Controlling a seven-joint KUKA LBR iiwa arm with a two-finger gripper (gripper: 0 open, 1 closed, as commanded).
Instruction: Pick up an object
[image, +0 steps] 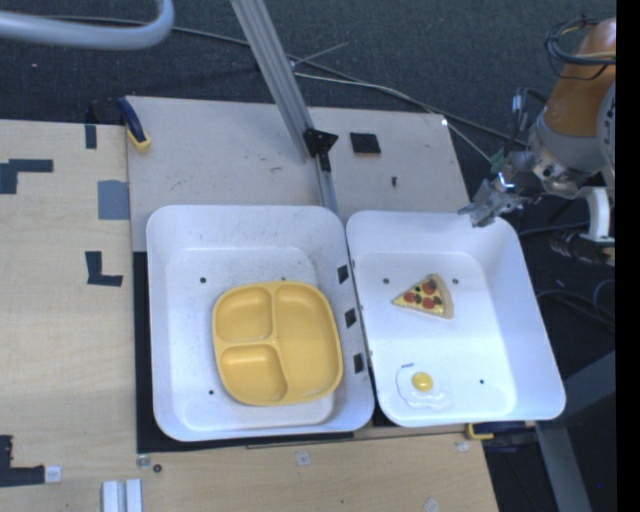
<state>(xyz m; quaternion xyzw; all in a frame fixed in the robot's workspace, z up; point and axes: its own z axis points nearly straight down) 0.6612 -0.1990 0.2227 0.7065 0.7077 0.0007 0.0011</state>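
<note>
The gripper (483, 213) is seen at the far right corner of the right bin (520, 300), hanging just over the rim, with the grey and orange arm (575, 100) reaching in from the right behind it. Whether it is apart or together cannot be told at this size and angle, and nothing is seen held in it. Two things lie in the right bin: a pizza slice (425, 296) near the middle and a fried egg (421, 386) close to the near wall. The pizza slice is judged the closer target; it lies to the left of the gripper and nearer in the scene, with its long axis running roughly left to right, the point to the left and the crust to the right. The egg lies in much the same direction but farther off. A yellow divided plate (277, 342) is seen in the left bin (170, 300), well apart from the gripper.
</note>
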